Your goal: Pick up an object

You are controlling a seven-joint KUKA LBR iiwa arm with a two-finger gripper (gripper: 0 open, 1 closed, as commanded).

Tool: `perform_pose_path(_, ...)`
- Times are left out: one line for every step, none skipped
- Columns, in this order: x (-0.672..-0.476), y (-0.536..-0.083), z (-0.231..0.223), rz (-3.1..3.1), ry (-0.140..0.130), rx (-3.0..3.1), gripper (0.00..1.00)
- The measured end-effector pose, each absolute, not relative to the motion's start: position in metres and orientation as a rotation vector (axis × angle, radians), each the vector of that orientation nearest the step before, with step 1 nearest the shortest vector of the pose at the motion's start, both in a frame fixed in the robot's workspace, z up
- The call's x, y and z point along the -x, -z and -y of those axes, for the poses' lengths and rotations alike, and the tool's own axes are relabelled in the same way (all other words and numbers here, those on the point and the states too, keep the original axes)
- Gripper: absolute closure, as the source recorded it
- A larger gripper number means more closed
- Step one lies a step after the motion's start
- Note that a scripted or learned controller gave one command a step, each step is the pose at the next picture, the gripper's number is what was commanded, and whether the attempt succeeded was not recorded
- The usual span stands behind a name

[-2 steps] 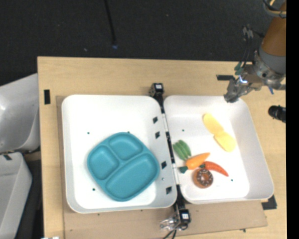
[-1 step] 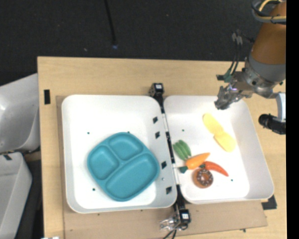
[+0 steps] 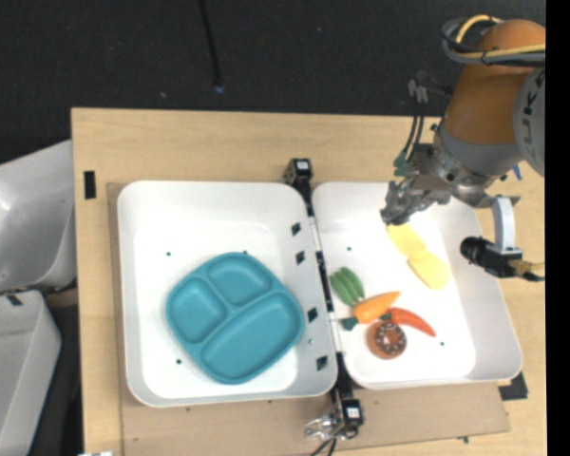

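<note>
My gripper [image 3: 399,212] hangs over the upper part of the right bin [image 3: 461,364], its tip just above the top end of a yellow piece [image 3: 419,256] that lies slanted in the bin. Below it lie a green vegetable [image 3: 347,284], an orange carrot [image 3: 377,304], a red-orange pepper [image 3: 413,322] and a round dark red item [image 3: 388,339]. Nothing shows between the fingers.
A teal divided plate [image 3: 233,316] lies in the left bin [image 3: 138,255]. A black clamp [image 3: 297,171] sits at the top of the ridge between the bins. A black fitting [image 3: 489,255] sticks out by the right bin's right wall.
</note>
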State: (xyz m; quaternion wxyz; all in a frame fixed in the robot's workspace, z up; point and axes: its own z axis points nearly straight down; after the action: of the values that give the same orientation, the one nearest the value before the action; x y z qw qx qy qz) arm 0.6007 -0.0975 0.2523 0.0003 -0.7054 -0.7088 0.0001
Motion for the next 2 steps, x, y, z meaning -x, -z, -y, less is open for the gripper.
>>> perform_pose_path(-0.573,-0.24,0.052,2.226,-0.002,2.215,1.0)
perform_pose_path(-0.557,-0.248,0.0,2.227,0.001,2.213,1.0)
